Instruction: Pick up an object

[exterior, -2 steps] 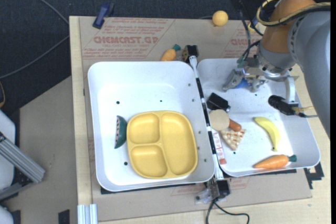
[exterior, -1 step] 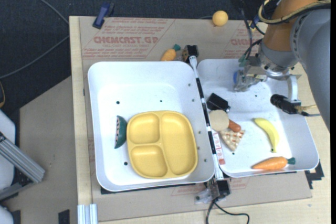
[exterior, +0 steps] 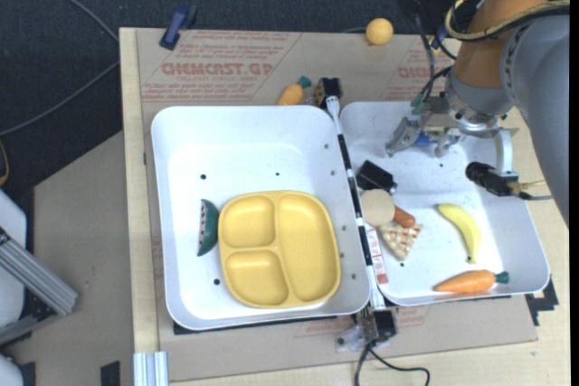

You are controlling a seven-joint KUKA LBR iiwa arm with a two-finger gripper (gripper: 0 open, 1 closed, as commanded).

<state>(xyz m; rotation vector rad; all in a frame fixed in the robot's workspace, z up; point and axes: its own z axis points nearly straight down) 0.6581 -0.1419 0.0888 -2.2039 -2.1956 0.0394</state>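
Note:
My gripper (exterior: 422, 143) hangs over the far end of the right bin (exterior: 534, 244), open, with nothing between its fingers. Nearer the front of that bin lie a yellow banana (exterior: 461, 227) and an orange carrot (exterior: 469, 282). By the bin's left wall sit a black block (exterior: 374, 175), a round beige piece (exterior: 377, 209), a small red sausage (exterior: 404, 217) and a tan wedge (exterior: 400, 239). All of them lie below and in front of the gripper, apart from it.
The left bin (exterior: 181, 158) holds a yellow divided plate (exterior: 277, 247) and a watermelon slice (exterior: 207, 227). Behind the bins on the board are an orange ball (exterior: 380, 32), a blue clip (exterior: 177, 26) and a small orange toy (exterior: 291, 93). The arm (exterior: 507, 50) fills the upper right.

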